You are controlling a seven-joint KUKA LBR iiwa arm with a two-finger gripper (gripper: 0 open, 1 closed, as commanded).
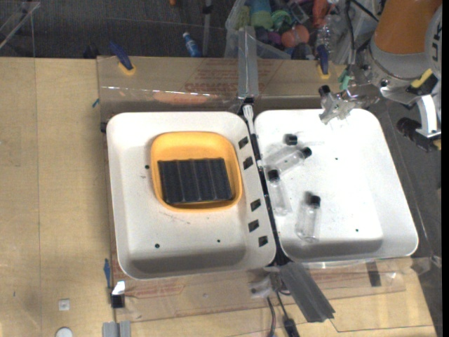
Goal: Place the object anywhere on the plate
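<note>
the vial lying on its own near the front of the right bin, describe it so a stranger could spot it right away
Start at the right white bin, then go to its front half. The clear black-capped vial lies there alone, cap pointing away from the front rim, while the other vials cluster near the divider.

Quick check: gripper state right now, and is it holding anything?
Gripper: above the far edge of the right bin; open or shut cannot be told, and nothing can be seen held in it.
</note>
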